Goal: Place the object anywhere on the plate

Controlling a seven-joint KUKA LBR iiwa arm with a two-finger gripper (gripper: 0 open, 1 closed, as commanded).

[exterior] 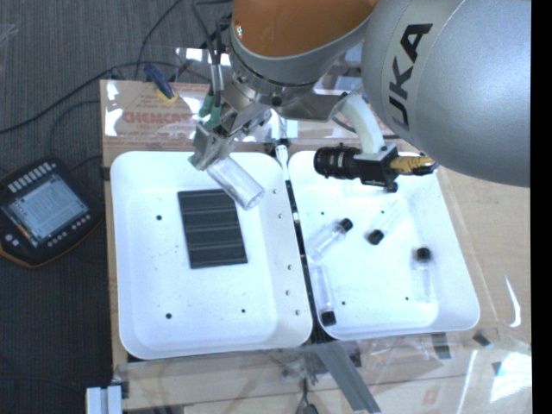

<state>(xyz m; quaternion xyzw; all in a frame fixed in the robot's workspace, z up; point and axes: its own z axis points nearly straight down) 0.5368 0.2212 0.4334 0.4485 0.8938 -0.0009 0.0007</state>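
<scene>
A dark ribbed rectangular plate (212, 229) lies flat in the left white bin (142, 257), a little left of its middle. My gripper (210, 154) hangs over the bin's far side, just beyond the plate's far edge. A clear plastic vial (238, 184) sticks out from between its fingers, slanting down to the right, with its free end over the plate's far right corner. The fingers are shut on the vial's upper end, which they hide.
The right bin (453, 266) holds several clear vials with black caps, such as one (331, 235) near the divider and one (423, 270) at the right. A black cylinder (349, 163) juts from the arm over that bin's far edge. A teach pendant (41, 210) lies on the floor at left.
</scene>
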